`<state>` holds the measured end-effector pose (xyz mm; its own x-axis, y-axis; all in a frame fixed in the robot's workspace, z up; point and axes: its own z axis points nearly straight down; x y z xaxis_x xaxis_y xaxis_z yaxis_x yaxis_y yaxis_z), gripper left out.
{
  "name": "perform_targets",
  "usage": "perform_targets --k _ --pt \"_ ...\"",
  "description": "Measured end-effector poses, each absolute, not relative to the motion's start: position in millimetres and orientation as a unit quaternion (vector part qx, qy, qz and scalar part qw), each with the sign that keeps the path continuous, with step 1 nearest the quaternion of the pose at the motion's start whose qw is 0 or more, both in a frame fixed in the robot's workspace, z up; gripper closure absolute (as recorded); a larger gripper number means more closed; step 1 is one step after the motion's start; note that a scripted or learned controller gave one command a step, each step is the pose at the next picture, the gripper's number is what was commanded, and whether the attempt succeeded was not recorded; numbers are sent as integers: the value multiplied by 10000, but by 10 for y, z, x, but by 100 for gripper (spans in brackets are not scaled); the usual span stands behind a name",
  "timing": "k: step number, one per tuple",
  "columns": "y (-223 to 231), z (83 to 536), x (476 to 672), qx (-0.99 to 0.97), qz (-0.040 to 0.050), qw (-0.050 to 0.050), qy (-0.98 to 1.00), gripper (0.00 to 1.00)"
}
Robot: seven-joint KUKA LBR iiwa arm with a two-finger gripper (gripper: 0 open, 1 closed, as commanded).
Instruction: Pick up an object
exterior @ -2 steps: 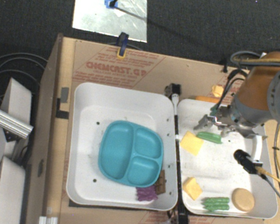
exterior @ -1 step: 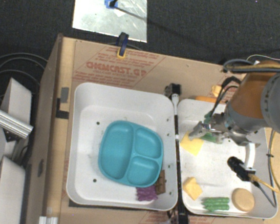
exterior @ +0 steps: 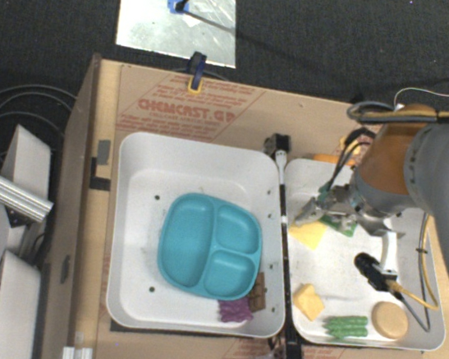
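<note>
The yellow piece [exterior: 307, 233] lies just beside my gripper [exterior: 330, 209], on the plate [exterior: 207, 247] side; whether the gripper is open or closed I cannot tell

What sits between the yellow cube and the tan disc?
A green toy, between yellow cube and tan disc, in the camera view.

In the left bin [exterior: 136, 228] a teal three-part plate [exterior: 209, 245] lies flat in the middle. A purple lump [exterior: 233, 309] and a brown piece [exterior: 259, 294] sit against its lower right edge. In the right bin [exterior: 341, 284] a yellow wedge [exterior: 310, 233] lies by the left wall, with a green piece [exterior: 344, 227] just beside it. A tan block [exterior: 308, 301], green pods [exterior: 347, 324] and a tan disc [exterior: 391, 320] lie along the lower wall.
</note>
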<state>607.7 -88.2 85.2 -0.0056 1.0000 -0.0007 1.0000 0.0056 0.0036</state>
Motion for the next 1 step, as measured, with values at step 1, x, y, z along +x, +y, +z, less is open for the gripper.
perform_targets --k 1 --pt "-1368 836 4827 7100 -31 -32 7041 0"
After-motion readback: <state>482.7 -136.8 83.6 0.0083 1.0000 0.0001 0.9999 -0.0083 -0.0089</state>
